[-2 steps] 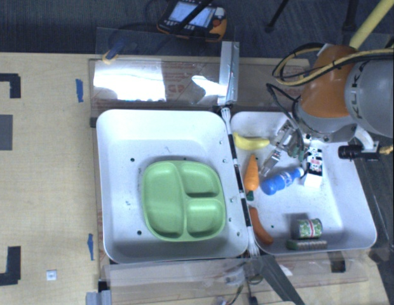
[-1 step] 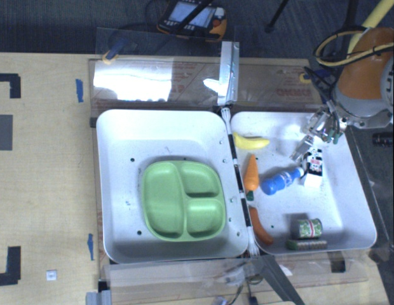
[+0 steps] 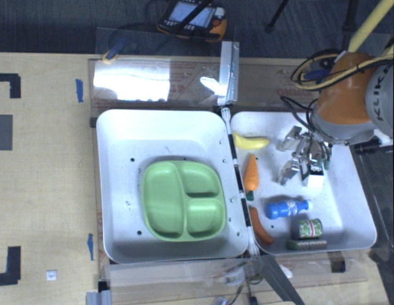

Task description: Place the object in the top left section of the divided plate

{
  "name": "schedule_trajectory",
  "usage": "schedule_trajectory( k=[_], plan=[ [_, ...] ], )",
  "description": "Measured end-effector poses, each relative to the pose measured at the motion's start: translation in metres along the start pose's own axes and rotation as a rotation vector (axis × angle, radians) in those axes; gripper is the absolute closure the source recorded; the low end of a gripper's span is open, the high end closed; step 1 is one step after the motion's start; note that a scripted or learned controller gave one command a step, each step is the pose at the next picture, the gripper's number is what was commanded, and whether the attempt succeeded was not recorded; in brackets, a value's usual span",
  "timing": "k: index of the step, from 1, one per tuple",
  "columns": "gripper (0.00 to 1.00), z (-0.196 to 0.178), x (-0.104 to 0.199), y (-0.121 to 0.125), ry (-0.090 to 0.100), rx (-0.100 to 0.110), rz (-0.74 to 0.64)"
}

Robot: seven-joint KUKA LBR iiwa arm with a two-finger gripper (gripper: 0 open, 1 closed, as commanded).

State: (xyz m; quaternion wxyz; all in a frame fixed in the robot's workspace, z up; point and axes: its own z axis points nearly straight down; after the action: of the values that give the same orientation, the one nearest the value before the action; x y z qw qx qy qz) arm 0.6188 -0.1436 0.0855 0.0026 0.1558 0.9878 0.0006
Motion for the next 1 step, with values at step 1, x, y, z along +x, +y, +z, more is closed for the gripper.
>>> schedule_trajectory(
  k=[1],
  plan=[
    [0.0, 0.0, -0.0519, -0.0496, 0.015, 0.0, 0.166]
  ],
)
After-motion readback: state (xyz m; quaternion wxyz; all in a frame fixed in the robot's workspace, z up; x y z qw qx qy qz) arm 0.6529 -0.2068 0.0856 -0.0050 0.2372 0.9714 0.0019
